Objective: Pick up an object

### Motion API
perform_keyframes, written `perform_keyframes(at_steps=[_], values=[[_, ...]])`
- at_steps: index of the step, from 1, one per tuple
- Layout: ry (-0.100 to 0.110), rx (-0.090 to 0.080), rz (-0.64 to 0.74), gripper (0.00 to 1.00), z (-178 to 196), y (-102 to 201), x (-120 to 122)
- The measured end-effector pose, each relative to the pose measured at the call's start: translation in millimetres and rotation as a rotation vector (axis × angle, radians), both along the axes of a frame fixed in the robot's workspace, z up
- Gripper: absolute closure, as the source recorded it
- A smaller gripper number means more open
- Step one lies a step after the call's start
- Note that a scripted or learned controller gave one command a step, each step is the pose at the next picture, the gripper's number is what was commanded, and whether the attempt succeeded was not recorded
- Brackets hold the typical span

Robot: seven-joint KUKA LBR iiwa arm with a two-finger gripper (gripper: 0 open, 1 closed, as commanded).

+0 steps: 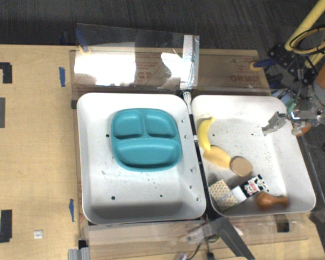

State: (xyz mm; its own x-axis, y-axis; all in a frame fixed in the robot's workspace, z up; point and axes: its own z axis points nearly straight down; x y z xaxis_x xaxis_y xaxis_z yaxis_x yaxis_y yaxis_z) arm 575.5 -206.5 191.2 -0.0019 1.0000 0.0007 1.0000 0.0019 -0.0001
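Observation:
In the right bin (292,161) lie a yellow banana (205,131), a pale yellow oval fruit (217,157), a brown round piece (240,166), a checked tan box (221,193), a small black-and-white carton (252,187) and a brown drumstick-shaped toy (271,200). My gripper (286,127) hangs over that bin's upper right part, open, with nothing between its fingers. It is well to the right of the banana and above the brown pieces.
A teal divided plate (146,137) rests in the left bin (97,188). A clear plastic sheet with a taped edge (189,61) stands behind the bins. Cables and a yellow hose (309,20) crowd the far right.

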Motion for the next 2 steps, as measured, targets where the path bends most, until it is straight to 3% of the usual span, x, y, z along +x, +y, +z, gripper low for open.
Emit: perform_keyframes(at_steps=[1,2], values=[[0.004,0.002,0.043,0.0,-47.5,85.2,-71.3],[-0.008,-0.004,0.201,0.0,-103.0,109.6,-65.6]])
